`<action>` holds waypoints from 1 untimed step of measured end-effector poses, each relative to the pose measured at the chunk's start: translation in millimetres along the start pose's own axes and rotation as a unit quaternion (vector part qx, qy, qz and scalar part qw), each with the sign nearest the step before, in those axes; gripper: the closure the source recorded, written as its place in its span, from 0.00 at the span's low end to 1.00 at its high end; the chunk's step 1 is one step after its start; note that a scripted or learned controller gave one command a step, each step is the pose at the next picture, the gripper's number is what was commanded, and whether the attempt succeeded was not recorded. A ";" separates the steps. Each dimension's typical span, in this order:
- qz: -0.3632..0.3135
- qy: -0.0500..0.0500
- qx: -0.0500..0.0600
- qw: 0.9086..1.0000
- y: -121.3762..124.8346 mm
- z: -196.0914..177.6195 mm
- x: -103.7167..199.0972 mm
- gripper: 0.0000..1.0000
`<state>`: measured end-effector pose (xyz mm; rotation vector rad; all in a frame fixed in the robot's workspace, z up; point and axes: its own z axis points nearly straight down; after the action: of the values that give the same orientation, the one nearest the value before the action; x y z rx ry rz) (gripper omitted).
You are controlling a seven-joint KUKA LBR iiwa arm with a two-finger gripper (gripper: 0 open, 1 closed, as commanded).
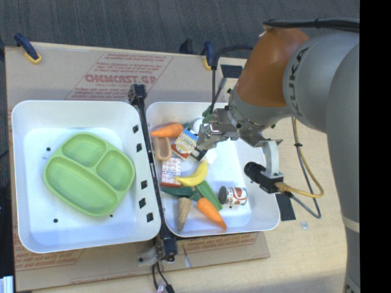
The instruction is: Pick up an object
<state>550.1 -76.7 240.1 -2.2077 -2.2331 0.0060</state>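
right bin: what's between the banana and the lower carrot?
In the camera view, a dark green vegetable lies between the banana and the lower carrot, touching both.

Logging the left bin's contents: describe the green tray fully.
The green tray is a pale green, plastic-looking divided plate with rounded corners and three compartments: two smaller ones toward the far side, one long one nearer the camera. It lies flat, turned at a slant, on the floor of the left bin, with nothing in it.

Toy foods (194,176) lie heaped in the right bin (259,221).
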 end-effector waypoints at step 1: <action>-0.002 0.000 0.000 1.000 0.7 -10.3 0.2 1.00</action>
<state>550.9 -76.5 250.4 -2.2036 -2.2372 0.0063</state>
